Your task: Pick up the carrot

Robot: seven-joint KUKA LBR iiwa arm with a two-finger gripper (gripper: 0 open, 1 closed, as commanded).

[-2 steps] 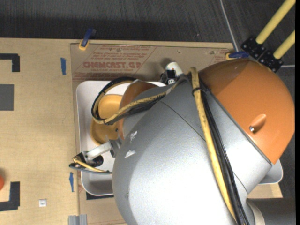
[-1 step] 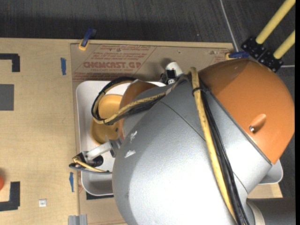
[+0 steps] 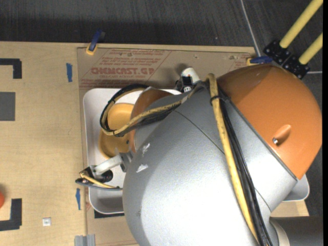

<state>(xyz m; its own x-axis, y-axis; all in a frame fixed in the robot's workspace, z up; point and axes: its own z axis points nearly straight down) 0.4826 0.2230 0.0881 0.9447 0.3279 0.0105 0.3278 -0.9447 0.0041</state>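
Over the left bin [image 3: 91, 137], most of the frame is taken up by the arm [image 3: 205, 188]: a grey shell w/ a big orange joint cover [image 3: 271, 117], seen to the bin's right. The orange wrist band [image 3: 117, 121] is set down within the bin's walls, towards its left side, & a yellow cable [image 3: 154, 111] is looped round it. The gripper is masked beneath the wrist, so open or closed cannot be told. The carrot's place cannot be told either: the bin's floor is largely covered by the arm, while its left wall & near-left corner are seen bare.

Under the bin a cardboard sheet [image 3: 128, 65] w/ red print is laid, the printed strip seen just beyond the bin's far wall. A blue clamp [image 3: 94, 41] is fixed at the sheet's corner, beyond the bin's far-left corner. One strip of blue tape [image 3: 69, 72] is seen left of that far corner, another [image 3: 78, 198] just left of the near corner. Well left of the bin, on the pale bench [image 3: 41, 137], black tape marks [image 3: 11, 68] & a grey patch [image 3: 6, 106] are seen, plus a red-orange thing [image 3: 1, 200] cut by the frame edge, too little of it for it to be identified. Right of the bin, past the arm, a corner of the second bin [image 3: 303, 189] is seen. Beyond & far right of the bin, two yellow rods [image 3: 302, 19] are held in black clamps [image 3: 281, 54]
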